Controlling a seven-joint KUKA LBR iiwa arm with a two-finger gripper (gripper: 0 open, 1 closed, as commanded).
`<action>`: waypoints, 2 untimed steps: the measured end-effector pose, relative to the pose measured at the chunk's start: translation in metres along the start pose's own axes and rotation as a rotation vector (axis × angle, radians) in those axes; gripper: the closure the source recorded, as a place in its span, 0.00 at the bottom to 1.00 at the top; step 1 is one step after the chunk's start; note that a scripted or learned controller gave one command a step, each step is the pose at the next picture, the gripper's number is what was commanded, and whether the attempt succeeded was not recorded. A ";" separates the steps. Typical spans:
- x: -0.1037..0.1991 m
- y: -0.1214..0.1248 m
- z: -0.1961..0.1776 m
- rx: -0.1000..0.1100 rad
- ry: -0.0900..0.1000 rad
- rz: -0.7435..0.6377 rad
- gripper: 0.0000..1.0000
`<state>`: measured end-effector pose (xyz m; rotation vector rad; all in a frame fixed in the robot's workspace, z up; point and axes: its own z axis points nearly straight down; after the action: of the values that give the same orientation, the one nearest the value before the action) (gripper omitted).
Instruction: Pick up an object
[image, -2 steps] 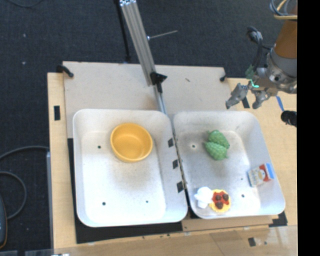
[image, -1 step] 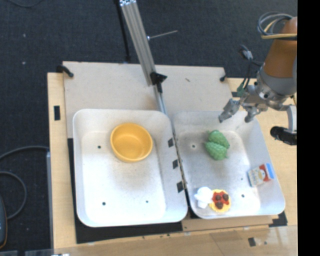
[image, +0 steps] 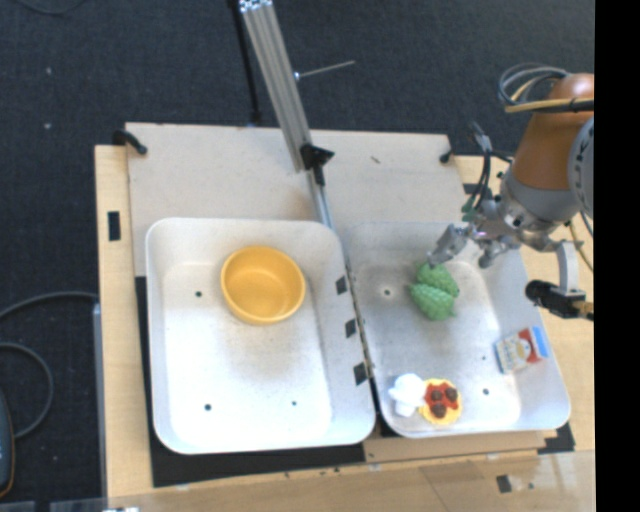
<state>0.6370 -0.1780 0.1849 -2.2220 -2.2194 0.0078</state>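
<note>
Arm: the grey arm with its orange band comes in over the far right corner of the right bin (image: 385, 262).
Gripper (image: 467, 248): it hangs low above the bin's far edge, its two fingers spread wide with nothing between them.
Green object (image: 436, 290): a lumpy green toy lies in the right bin's far half, toward the middle; the near fingertip (image: 443, 246) stands just beside its top, and whether they touch cannot be told.
Small packet (image: 521, 349): a red, white and blue item rests against the bin's right edge.
White piece (image: 406, 393): it sits by the near edge of the right bin.
Red and yellow piece (image: 441, 400): it lies just beside the white piece, near that same edge.
Yellow bowl (image: 263, 284): upright in the left bin (image: 180, 400), in its far half.
</note>
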 end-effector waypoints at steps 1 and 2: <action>-0.011 -0.001 0.046 -0.001 0.000 0.001 0.00; -0.011 0.001 0.032 -0.010 -0.001 0.001 1.00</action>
<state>0.6381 -0.1890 0.1530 -2.2288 -2.2232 -0.0027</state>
